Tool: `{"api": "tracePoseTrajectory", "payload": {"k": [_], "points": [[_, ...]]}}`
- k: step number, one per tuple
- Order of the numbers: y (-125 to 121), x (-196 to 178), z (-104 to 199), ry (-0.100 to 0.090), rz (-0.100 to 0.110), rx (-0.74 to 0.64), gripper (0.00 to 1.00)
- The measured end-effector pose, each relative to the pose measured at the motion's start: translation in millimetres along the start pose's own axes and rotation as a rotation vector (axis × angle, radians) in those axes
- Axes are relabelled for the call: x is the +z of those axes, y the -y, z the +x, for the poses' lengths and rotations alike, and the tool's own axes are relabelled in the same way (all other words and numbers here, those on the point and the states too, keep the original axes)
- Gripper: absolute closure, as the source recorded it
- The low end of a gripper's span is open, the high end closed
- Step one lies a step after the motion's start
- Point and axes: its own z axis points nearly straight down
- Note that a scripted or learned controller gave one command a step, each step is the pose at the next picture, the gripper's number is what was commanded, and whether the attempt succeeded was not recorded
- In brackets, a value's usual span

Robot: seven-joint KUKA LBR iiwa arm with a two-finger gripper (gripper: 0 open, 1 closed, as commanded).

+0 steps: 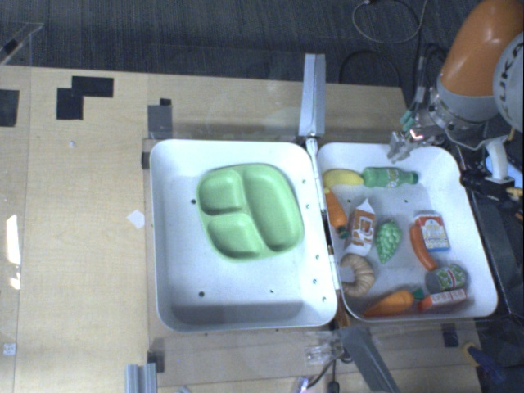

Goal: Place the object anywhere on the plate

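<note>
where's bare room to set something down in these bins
The green plate has all three compartments bare, and bare white floor rings it in the left bin. The right bin is crowded with toy food.

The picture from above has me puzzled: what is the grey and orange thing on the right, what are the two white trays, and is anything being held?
The camera sits above a wooden bench and looks down at a slant. The grey and orange shape at the top right is a robot arm reaching in. At its end is its tool, the part meant to pick things up, hanging over the far edge of the right bin. It is too small here to tell whether it is open or shut, and nothing shows held in it.

The right bin holds toy food: a green bottle, a yellow banana, a carrot, a small carton and more.

The left bin holds a green plate with three compartments. The job is to put one toy on that plate.
</note>
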Motion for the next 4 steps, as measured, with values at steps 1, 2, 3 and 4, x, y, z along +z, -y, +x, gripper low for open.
{"api": "tracePoseTrajectory", "payload": {"k": [1,2,3,4], "points": [[35,23,22,-0.001,0.004,0.041,1.0],[-3,45,9,0.0,0.002,0.052,1.0],[67,101,0,0.0,0.004,0.128,1.0],[55,4,31,0.0,0.0,-0.016,1.0]]}}
